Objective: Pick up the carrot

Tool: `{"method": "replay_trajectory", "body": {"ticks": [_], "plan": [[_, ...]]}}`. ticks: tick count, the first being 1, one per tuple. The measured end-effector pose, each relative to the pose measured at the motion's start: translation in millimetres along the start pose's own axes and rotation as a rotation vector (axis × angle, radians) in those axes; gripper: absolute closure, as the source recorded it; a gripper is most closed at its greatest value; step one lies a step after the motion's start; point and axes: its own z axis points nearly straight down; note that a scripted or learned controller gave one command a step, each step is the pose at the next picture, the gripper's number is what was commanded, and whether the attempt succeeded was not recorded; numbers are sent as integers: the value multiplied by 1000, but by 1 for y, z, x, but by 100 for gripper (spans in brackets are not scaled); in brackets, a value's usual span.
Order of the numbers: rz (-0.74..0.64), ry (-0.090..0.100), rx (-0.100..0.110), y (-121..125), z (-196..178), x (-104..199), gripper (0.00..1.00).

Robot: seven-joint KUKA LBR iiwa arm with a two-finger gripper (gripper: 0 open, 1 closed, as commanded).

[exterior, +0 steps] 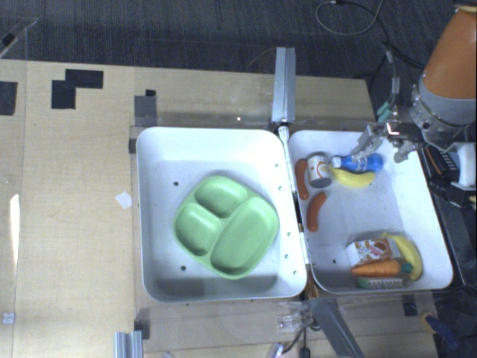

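Camera view:
Bench [74,200]: pale wood, carrying two shallow white bins side by side with a metal divider rail between them.
Left bin [160,162]: holds a green sectioned plate [227,226] with three compartments, lying near the middle.
Right bin [425,222]: holds all the loose items.
Carrot [378,268]: orange, lying roughly level along the near wall of the right bin, in the near right corner. It touches a small printed carton [370,250] just behind it and sits beside a yellow banana [408,253] that curves around its right end.
Arm [451,58]: grey with the orange band, reaching in at the far right corner of the right bin.
End effector [381,134]: low over the far edge of the right bin, just above a blue object [365,162] and a second yellow banana [353,177]. Whether its two fingers are apart or together I cannot tell.
Carrot to end effector: well apart; the carrot is at the near side of the bin, the end effector at the far side.
Other items: a small can [319,170] and two reddish sausages [302,179] [316,210] near the left wall of the right bin.
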Motion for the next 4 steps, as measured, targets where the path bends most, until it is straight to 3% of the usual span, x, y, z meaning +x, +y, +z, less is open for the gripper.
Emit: {"method": "replay_trajectory", "body": {"ticks": [1,2,3,4], "plan": [[-69,-1,0,-16,74,-54,0],[-299,0,-1,-10,190,-28,0],[-287,-1,-7,11,195,-30,0],[-288,0,-15,14,182,-28,100]]}}
